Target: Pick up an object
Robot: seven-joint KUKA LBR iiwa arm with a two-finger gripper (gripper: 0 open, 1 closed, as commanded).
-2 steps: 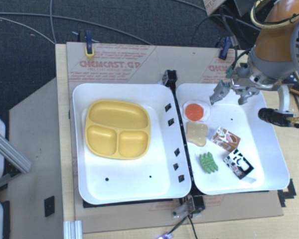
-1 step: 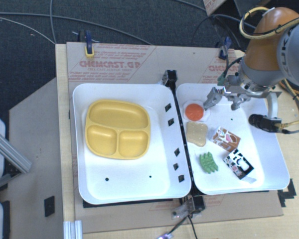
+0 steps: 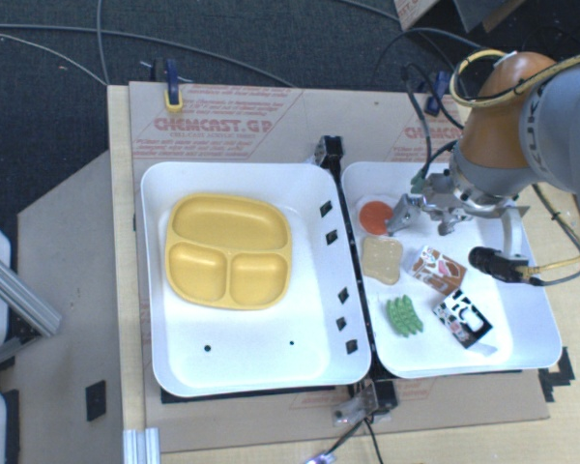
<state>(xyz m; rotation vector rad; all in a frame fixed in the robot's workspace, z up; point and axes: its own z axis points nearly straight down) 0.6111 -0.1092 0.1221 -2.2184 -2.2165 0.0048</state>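
Note:
My gripper point(image 3: 425, 218) hangs over the back of the right bin point(image 3: 532, 332). Its two metal fingers point(image 3: 400, 217) are spread open, with bare bin floor between them. A round orange-red piece point(image 3: 374, 217) lies just left of the left finger. In front of it lies a beige bread slice point(image 3: 383, 259). A small red-brown snack packet point(image 3: 438, 269) sits below the gripper. Nearer the front are a green leafy toy point(image 3: 403, 314) and a black-and-white packet point(image 3: 463, 319).
The left bin point(image 3: 174, 356) holds a yellow divided plate point(image 3: 230, 250). A black divider rail point(image 3: 346, 259) runs between the bins. The grey and orange arm point(image 3: 507, 114) comes in from the right, and a black cable part point(image 3: 498, 262) hangs over the right bin.

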